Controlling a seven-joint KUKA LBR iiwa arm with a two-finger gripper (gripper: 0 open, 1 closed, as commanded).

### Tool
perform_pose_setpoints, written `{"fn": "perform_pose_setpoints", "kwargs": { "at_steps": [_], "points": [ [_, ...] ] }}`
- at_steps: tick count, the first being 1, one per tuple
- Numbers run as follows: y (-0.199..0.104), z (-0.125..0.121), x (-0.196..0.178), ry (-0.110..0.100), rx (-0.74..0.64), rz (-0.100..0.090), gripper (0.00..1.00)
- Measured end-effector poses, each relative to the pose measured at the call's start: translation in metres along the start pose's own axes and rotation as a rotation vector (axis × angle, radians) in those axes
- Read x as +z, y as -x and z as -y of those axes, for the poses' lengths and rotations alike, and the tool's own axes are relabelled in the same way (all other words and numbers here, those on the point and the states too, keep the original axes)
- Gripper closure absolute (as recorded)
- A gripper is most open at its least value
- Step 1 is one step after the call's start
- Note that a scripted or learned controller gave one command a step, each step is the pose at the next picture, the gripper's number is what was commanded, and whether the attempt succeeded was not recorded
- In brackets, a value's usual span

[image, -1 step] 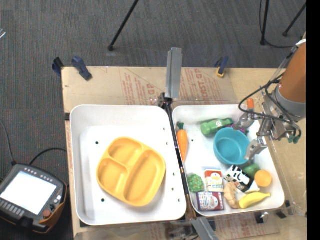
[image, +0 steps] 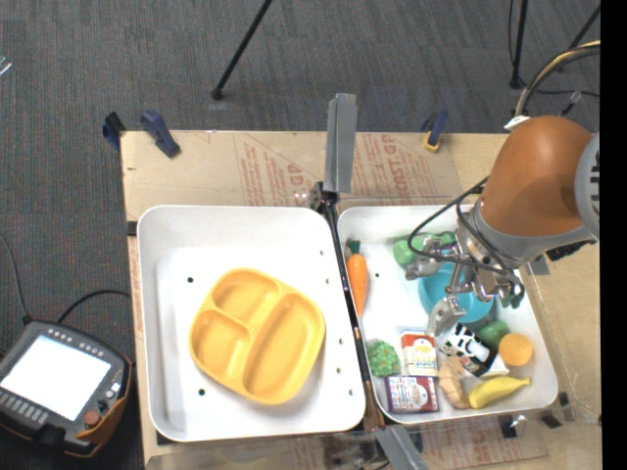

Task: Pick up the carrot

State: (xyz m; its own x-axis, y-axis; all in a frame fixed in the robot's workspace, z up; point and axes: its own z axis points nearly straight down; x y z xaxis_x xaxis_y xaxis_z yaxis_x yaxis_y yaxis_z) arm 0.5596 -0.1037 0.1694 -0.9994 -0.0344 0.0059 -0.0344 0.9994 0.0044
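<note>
Orange carrot [image: 358, 280], green top; yellow tray [image: 258, 334].

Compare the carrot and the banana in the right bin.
The long orange carrot with a green top lies lengthwise against the right bin's left wall; the small curved yellow banana lies crosswise near the bin's front right corner. The carrot is straight and tapered, the banana bent. Both lie flat, away from the gripper.

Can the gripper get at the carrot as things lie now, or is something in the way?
Probably yes. The carrot lies uncovered along the left wall of the right bin, with nothing on top of it. The gripper hangs above the blue bowl, to the carrot's right. That wall, close beside the carrot, may crowd one finger.
</note>
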Motion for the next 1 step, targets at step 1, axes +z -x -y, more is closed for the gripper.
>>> {"fn": "perform_pose_setpoints", "kwargs": {
  "at_steps": [1],
  "points": [
    [-0.0268,-0.0226,0.0672,-0.001,-0.155,0.0,0.0]
  ]
}}
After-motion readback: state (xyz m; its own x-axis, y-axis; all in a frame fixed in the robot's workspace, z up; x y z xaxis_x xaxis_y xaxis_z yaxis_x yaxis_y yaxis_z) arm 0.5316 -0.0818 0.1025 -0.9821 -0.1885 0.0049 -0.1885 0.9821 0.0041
